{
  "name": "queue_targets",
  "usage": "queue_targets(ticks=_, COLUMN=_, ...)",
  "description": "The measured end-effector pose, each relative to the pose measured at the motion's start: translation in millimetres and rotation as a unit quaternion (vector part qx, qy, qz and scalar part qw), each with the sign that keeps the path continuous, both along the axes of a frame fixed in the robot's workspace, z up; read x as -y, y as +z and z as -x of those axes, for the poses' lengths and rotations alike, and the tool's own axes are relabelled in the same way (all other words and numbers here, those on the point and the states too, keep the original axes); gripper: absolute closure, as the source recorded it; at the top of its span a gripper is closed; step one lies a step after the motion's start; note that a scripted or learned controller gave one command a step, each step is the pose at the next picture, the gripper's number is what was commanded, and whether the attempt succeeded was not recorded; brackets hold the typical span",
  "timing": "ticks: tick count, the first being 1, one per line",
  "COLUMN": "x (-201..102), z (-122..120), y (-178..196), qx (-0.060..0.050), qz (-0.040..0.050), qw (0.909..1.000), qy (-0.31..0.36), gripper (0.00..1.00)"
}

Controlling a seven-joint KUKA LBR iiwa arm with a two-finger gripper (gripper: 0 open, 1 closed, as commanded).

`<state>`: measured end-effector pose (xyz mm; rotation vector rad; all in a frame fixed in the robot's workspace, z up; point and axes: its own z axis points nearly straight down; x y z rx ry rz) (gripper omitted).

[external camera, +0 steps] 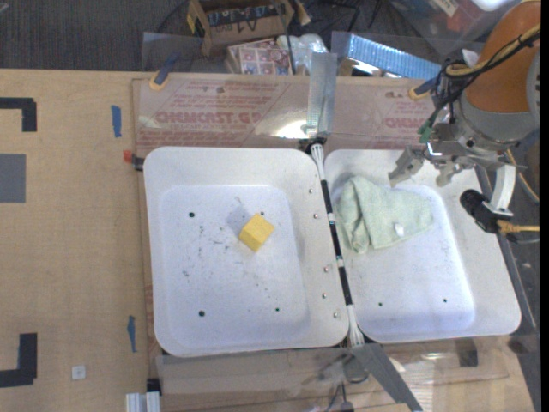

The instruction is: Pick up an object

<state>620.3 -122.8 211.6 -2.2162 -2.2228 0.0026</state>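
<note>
Two shallow white bins lie side by side on a pale wooden bench, viewed from above at a slant. The left bin (171, 230) holds a small yellow block (256, 232), which rests slightly above the middle of the bin floor, turned so that one corner points toward the viewer. Dark specks and scuff marks are scattered over the floor around it. The right bin (446, 307) holds a crumpled pale green cloth (380, 215), bunched in the upper left part of the bin and lying close to the divider between the two bins (a small white spot shows on its right half).

The arm enters from the right, its grey body carrying an orange band (515, 45) above the wrist. The gripper (426, 168) hangs over the upper edge of the right bin, just beyond the upper right corner of the cloth. Its two fingers are spread apart, with nothing between them; the left fingertip is near the cloth's edge, though contact cannot be judged from this angle. The block lies well apart from the gripper, in the other bin.

Behind the bins stands a strip of brown cardboard (223, 118) with red lettering, and a metal bracket (320, 97) rises where the two bins meet. Blue tape marks (116, 120) and black markings sit on the bench at left.
</note>
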Motion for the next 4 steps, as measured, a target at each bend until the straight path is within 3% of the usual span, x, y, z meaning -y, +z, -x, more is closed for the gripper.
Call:
queue_targets(ticks=1, x=-27.3, z=-5.5, y=-111.6, qx=0.007, qz=0.0015, qw=0.998, qy=0.063, gripper=0.0)
queue_targets(ticks=2, x=-25.6, z=-6.0, y=-102.6, qx=0.008, qz=0.0014, qw=0.9981, qy=0.061, gripper=1.0)
queue_targets(ticks=3, x=44.8, z=17.3, y=-82.6, qx=0.003, qz=0.0013, qw=0.9833, qy=0.182, gripper=1.0)
queue_targets(ticks=4, x=84.3, z=68.9, y=-40.6, qx=0.002, qz=-0.0008, qw=0.9014, qy=0.433, gripper=1.0)
